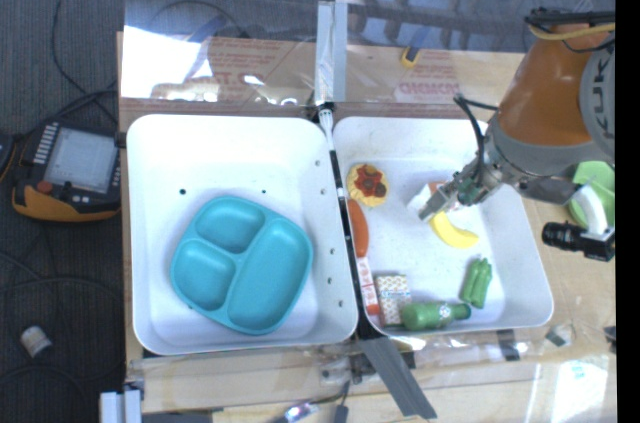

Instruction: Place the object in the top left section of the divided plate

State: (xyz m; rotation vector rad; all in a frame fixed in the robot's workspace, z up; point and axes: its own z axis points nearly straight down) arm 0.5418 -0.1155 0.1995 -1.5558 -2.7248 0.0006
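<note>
A blue divided plate [243, 261] sits in the left bin [160, 161]. At centre right, the gripper [441, 201] hovers just above a banana [453, 231] in the right bin [520, 241]; whether its pincer is released or clenched cannot be told.

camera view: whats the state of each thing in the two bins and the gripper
divided plate: in the left bin, lying flat, nothing in its sections
gripper: low over the right bin, just above the banana
banana: lying loose on the bin floor
pizza slice: flat, by the divider
green bottle: on its side
green pickle: lying down
</note>
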